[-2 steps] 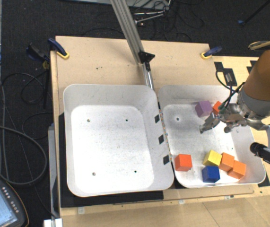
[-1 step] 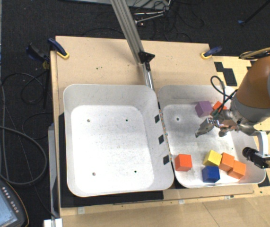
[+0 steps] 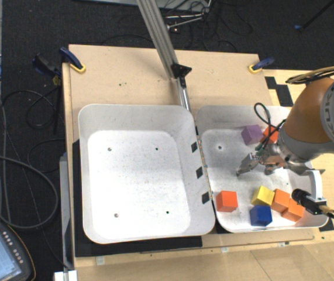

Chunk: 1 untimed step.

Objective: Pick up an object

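My gripper (image 3: pixel 250 164) hangs low over the middle of the right bin (image 3: pixel 219 139), its fingers spread with nothing between them. A purple block (image 3: pixel 251 134) lies just up and behind it, next to a small red-orange piece (image 3: pixel 269 134) partly hidden by the wrist. Toward the bin's front lie an orange cube (image 3: pixel 227 201), a yellow block (image 3: pixel 263 195), a blue cube (image 3: pixel 261 215) and two orange blocks (image 3: pixel 286 204) at the right corner. The gripper touches none of them.
The left bin (image 3: pixel 90 122) sits beside the right one, sharing a clipped rim. A slanted metal pole (image 3: pixel 158 31) comes down to the bins' back edge. Clamps (image 3: pixel 72 60) hold the board's back corners. Cables lie on the floor at the left.
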### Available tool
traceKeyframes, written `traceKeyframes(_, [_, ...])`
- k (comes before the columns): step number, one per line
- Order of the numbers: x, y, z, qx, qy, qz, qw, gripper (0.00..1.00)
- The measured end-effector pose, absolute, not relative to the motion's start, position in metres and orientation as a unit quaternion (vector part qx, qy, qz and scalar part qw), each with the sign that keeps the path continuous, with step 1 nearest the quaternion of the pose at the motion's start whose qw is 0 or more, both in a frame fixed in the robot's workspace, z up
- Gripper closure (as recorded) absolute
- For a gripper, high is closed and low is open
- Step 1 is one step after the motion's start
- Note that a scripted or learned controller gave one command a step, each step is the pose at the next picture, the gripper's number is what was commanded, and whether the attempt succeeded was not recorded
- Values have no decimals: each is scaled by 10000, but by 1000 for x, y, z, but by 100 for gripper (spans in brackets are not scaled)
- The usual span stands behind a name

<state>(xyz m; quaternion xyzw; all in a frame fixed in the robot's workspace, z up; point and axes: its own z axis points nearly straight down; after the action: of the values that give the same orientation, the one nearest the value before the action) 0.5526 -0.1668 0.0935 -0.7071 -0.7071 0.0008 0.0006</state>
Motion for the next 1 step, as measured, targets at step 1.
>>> traceKeyframes(1, [553, -167, 105, -7072, -7070, -4, -13, 100])
